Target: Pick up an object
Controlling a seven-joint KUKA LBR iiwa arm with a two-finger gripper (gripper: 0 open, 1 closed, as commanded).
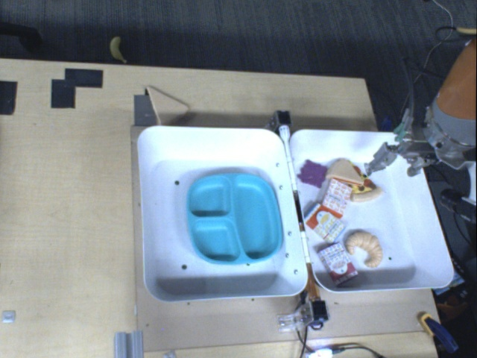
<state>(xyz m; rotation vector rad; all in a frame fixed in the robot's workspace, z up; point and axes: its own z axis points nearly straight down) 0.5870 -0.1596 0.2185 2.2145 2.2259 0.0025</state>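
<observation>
Gripper (pixel 389 155): poised over the right bin (pixel 432 222), near its back edge; finger state cannot be told.
Croissant (pixel 365 247): laid toward the front.

Pincer (pixel 393 157) above right bin (pixel 436 233), near toy sandwich (pixel 350 176); teal tray (pixel 235 216) in left bin (pixel 160 200).

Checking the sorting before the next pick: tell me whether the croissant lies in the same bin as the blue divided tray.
No. The croissant lies in the right bin, while the blue divided tray sits in the left bin.

Arm (pixel 456 103) cut off at right
</observation>
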